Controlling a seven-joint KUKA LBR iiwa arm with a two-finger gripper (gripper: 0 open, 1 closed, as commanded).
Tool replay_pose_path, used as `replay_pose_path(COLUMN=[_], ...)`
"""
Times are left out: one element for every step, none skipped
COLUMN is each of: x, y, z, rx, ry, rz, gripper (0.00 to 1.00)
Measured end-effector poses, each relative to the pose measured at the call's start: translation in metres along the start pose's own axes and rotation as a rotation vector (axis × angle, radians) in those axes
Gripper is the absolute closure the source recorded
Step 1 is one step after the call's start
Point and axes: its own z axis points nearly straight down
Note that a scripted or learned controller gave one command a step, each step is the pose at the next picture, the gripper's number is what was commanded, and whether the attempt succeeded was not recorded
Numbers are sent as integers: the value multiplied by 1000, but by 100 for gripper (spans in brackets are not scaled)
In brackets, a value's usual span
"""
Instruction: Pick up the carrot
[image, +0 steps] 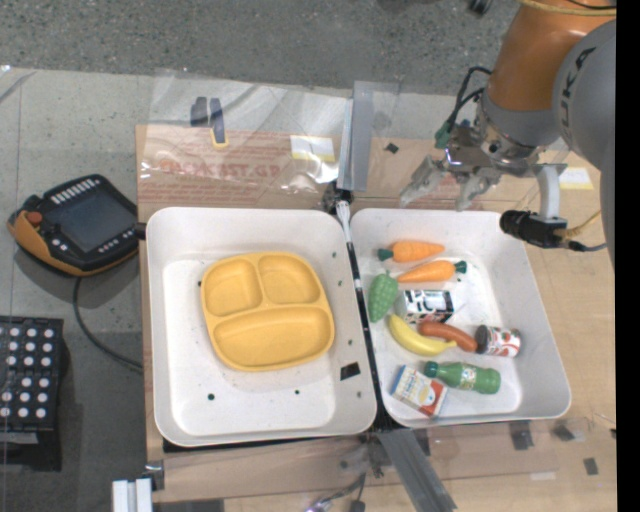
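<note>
Nearest in the right white plastic bin (545, 340) lie a small red and white carton (417, 390) and a green plastic bottle (466, 377), with a red and white can (499, 342) just right of them. These are well clear of the target and pose little risk.

Further in, a yellow toy banana (413, 337) and a brown-red toy sausage (449, 334) touch or overlap, and a black and white milk carton (429, 301) sits just beyond them beside a green ridged toy vegetable (382, 296). The carton is the likely trouble: it lies just near of the lower orange toy carrot (431, 271), so one descending finger could land on it and spoil the grip.

There are two carrots. The upper orange toy carrot (414, 251) lies just beyond the lower one, both pointing left to right and close together. A grasp across either could nudge or catch its neighbour, or close on both. The upper carrot has bare bin floor on its far side, so it looks the easier pick.

Farthest, the two-finger gripper (452, 187) hangs over the far rim with its jaws spread and holding nothing. That rim and the centre wall on the left limit a low approach; straight down is the open way.

The left white bin (170, 330) holds a yellow divided plastic tray (268, 308).
</note>
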Motion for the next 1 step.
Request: replay_pose_path(x=[2], y=[-35], z=[153], rx=[3], ry=[2], rz=[-169], gripper=[0])
